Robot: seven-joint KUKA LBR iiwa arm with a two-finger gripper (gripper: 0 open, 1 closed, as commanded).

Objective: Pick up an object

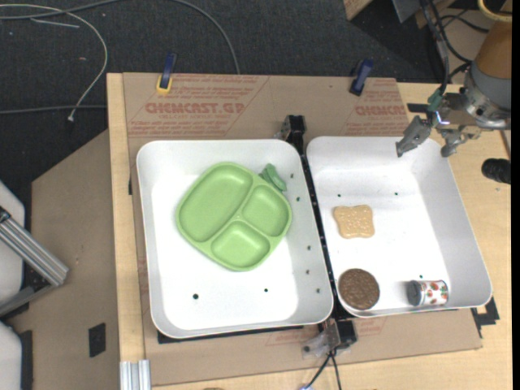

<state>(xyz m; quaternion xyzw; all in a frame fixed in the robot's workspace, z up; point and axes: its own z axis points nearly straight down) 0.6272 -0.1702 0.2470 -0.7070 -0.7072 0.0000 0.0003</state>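
In the right bin [422, 193] lie a tan cracker-shaped piece [354, 222], a brown round disc [358, 289] and a small can on its side [428, 292]. My gripper [430, 140] hangs above the right bin's far right corner, well away from all three. Its two fingers [409, 140] are spread apart, open, with nothing between them. The left bin [162, 218] holds a green divided plate [234, 215] with a small green piece [274, 177] at its far edge.
The bins sit side by side on a cardboard-covered bench [219, 104], clipped at the back by two blue clamps [167, 71]. A black bracket [293, 127] sits between the bins at the far side. Cables trail on the dark floor beyond.
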